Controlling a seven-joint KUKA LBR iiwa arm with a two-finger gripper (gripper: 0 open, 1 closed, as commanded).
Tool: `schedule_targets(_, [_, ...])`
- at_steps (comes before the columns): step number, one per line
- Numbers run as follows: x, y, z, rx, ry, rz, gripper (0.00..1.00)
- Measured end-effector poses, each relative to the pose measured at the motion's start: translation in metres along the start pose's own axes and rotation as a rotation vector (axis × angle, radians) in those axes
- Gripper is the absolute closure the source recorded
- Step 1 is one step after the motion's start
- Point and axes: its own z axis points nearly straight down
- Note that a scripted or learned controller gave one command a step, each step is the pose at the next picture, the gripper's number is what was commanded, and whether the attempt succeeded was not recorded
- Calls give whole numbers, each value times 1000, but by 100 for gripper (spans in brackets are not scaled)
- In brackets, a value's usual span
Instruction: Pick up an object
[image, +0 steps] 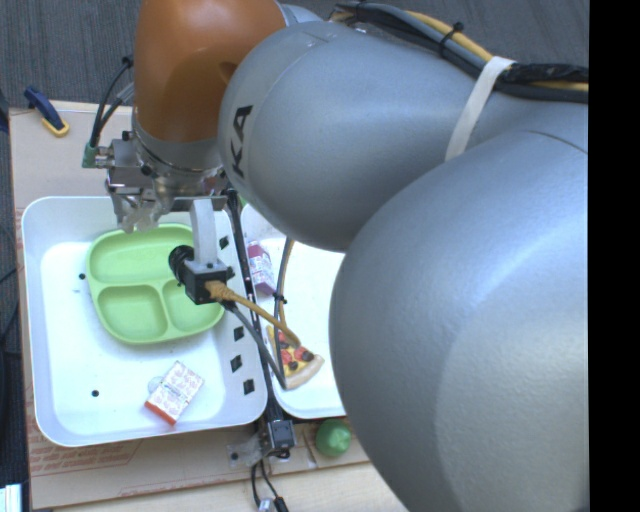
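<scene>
White left bin (40, 300): green tray (140, 285) just below the tool (140, 212).

1 camera looks steeply down on 2 bins (40, 330), arm (400, 200) looming close.

Green tray (140, 290); white bin (60, 400); orange-white packet (174, 391).

We count two white bins: one (40, 400) directly under the gripper (140, 212), the other (310, 405) off to its side. Just below the gripper lies one green divided plate (140, 285), and farther out one small red-and-white packet (175, 390), one pizza-slice toy (297, 363), one green ball (333, 437).
</scene>
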Motion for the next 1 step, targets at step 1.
schedule_targets(1, [-16, -87, 88, 6, -2, 2, 100])
